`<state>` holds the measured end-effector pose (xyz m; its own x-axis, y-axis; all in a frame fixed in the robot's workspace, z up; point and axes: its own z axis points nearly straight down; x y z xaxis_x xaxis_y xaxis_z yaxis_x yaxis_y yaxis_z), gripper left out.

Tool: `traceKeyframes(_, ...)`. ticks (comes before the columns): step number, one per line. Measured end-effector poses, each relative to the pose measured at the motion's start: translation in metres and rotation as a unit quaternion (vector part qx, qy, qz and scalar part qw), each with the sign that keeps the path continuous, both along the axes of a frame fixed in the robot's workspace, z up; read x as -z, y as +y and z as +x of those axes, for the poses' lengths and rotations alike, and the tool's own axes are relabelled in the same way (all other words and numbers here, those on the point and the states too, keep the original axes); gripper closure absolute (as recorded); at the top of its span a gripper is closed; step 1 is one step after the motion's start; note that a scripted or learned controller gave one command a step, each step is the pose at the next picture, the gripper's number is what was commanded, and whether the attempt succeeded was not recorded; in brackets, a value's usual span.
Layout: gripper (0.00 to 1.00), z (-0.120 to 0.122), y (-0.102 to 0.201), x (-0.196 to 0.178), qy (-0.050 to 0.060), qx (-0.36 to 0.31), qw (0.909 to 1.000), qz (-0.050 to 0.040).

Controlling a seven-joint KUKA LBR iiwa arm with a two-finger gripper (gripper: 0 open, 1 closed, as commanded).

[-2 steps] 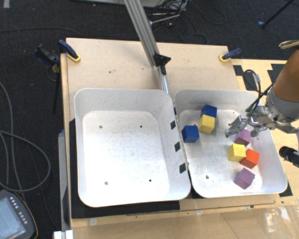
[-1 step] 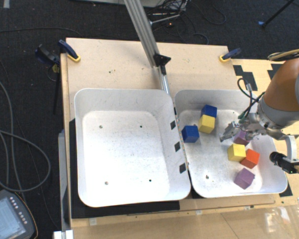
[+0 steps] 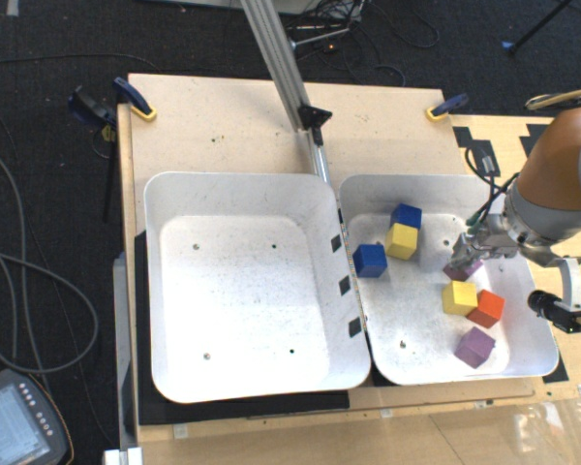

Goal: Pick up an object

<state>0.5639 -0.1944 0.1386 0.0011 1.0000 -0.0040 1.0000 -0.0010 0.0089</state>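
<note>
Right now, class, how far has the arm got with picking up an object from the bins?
Done: the tool has reached down into the right bin, at a dark purple block. In hand: whether that block is gripped is unclear. Left: lifting anything out; the blue blocks, yellow blocks, orange block and lilac block all lie on the bin floor.

One camera is sitting high above my surface and looking down at a slant. It is taking in both white bins side by side, with dark floor around them. It is staying well back. My arm is reaching in from its right.
</note>
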Motion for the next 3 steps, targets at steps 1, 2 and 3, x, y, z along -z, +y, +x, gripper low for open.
traceKeyframes(1,1.0,0.007,-0.002,-0.062,0.001,-0.002,1.0,0.0005)
traceKeyframes(2,1.0,0.008,-0.002,-0.064,0.003,-0.001,1.0,0.0014)
traceKeyframes(3,1.0,0.004,0.042,-0.071,0.005,-0.004,1.0,0.0029)
